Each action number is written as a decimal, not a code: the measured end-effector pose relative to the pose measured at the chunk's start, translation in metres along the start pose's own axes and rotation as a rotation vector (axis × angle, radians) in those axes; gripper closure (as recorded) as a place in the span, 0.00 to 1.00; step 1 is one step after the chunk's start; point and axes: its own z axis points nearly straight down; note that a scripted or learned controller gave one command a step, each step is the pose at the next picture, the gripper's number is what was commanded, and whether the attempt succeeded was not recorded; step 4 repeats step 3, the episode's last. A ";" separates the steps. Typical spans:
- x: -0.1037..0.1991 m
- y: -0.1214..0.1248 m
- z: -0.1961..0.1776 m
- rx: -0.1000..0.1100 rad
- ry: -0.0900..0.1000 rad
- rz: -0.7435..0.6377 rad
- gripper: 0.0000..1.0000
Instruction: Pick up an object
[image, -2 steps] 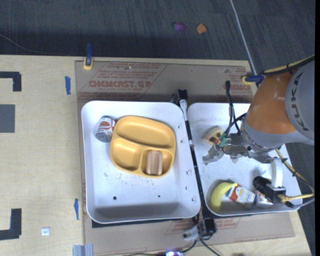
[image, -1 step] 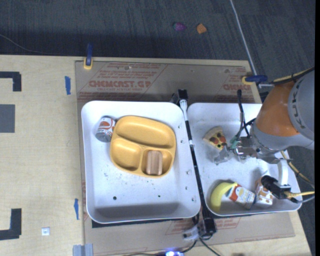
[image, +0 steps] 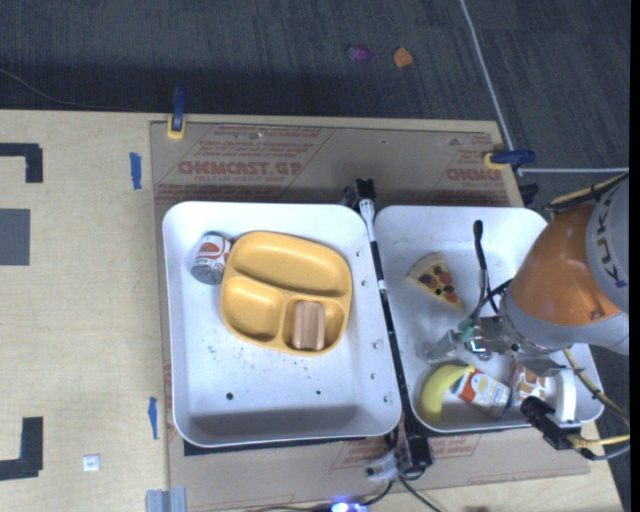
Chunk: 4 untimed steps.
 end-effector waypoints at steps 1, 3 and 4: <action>0.005 0.000 0.000 -0.001 -0.005 0.002 0.00; 0.005 0.000 0.000 -0.001 -0.004 0.002 0.00; 0.005 0.000 0.000 -0.001 -0.004 0.002 0.00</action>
